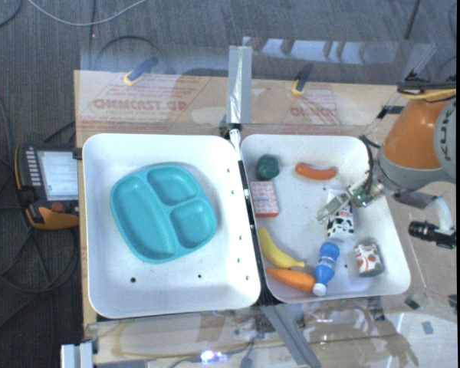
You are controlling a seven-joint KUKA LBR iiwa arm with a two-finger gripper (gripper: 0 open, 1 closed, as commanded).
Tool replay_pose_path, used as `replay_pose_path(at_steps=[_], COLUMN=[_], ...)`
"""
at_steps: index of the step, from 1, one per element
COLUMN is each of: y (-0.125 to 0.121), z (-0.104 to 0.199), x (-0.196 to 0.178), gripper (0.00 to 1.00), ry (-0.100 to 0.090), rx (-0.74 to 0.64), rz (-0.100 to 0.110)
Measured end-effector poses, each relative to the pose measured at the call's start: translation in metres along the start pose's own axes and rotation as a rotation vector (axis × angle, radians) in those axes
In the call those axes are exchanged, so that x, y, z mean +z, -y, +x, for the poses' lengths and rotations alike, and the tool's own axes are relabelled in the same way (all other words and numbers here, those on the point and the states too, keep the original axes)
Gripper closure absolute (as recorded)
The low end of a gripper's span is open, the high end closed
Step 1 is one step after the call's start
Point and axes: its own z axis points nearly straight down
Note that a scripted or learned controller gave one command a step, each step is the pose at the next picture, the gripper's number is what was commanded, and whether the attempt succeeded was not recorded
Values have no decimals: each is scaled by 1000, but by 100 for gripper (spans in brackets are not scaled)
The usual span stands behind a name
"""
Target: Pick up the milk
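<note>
Gripper [339, 207] is hovering right over the milk carton [340, 222] in right bin [383, 282], w/ fingers spread, nothing grasped. Carton is sitting above the blue bottle [326, 261], beside the can [367, 258], so approach is tight.

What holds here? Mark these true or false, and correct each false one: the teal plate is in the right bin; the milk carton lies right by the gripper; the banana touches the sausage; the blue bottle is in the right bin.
1. The teal plate is in the right bin. False: it sits in the left bin.
2. The milk carton lies right by the gripper. True.
3. The banana touches the sausage. False: they lie well apart.
4. The blue bottle is in the right bin. True.
</note>
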Motion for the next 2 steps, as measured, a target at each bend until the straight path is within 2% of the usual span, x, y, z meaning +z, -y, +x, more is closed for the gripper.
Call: replay_pose_path(at_steps=[1,2], y=[-2,-28], z=[-1,48], x=[-10,-92], gripper=[100,100], ry=[5,-3], rx=[1,145], rz=[-5,12])
